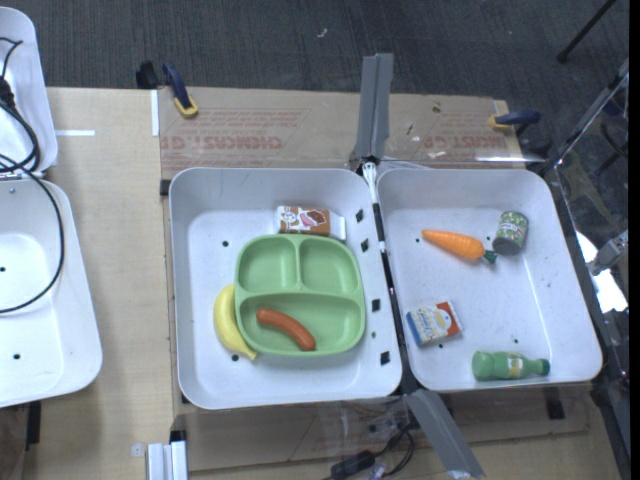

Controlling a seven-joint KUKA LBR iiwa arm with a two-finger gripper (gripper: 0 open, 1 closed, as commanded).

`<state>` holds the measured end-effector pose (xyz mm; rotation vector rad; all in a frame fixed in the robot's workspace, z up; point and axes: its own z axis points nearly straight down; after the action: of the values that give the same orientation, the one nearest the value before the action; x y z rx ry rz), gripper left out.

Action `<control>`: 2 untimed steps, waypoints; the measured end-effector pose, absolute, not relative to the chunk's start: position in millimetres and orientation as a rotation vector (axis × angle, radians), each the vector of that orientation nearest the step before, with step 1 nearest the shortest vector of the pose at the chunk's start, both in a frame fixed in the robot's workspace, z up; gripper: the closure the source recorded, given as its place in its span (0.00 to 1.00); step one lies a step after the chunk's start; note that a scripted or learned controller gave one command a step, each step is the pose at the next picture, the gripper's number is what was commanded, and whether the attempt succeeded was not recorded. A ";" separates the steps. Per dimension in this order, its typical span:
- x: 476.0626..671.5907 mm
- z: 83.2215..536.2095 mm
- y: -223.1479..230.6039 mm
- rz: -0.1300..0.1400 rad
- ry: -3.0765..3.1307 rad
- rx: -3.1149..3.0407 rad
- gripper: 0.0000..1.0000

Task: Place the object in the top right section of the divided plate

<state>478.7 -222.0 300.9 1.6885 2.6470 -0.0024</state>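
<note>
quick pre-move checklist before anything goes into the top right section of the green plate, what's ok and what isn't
1. Top right section of the green divided plate free: ok, nothing lies in it.
2. Plate seated flat in the left bin: ok.
3. Other sections: the sausage lies in the large bottom section, apart from the target: ok.
4. Things crowding the plate: the banana hugs its left rim and the small carton sits just behind its top edge: ok, but tight on approach.
5. Candidates in the right bin: carrot, can, small box and green bottle lie apart: ok.
6. Which object is meant: cannot tell.
</note>
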 end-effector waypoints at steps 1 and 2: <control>478.1 218.2 -157.0 -0.002 2.688 1.629 1.00; 477.3 178.2 -217.0 -0.002 2.682 1.638 1.00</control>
<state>477.3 -217.0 178.2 1.6381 2.6822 -0.0020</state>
